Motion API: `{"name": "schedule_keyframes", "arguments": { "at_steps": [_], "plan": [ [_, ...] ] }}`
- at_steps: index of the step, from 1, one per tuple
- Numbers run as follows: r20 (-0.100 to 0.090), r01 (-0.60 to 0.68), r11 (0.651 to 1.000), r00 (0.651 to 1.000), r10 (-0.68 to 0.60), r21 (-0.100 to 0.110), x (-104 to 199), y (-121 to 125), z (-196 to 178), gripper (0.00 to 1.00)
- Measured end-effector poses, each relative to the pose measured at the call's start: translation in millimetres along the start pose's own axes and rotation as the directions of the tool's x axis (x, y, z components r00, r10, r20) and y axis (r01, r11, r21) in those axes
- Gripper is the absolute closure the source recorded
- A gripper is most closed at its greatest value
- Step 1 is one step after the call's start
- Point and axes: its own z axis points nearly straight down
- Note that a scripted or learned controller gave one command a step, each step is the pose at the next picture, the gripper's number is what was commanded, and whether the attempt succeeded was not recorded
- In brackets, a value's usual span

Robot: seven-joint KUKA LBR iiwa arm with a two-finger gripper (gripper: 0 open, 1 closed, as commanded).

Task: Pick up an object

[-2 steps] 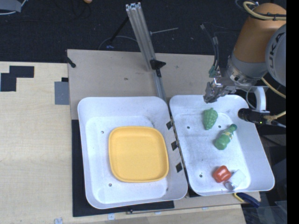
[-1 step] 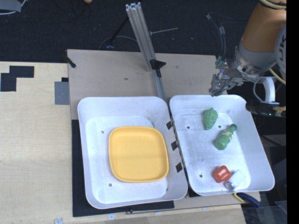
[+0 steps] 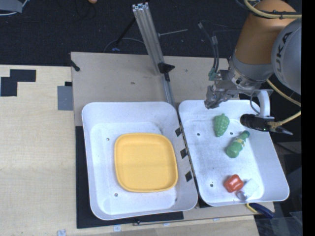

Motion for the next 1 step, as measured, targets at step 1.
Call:
{"name": "schedule_keyframes", "arguments": {
  "at_steps": [1],
  "plan": [
    [0.000, 0.001, 1.000, 1.000, -0.001, -0.001, 56.1, -8.4, -0.2, 1.00]
  ]
}}
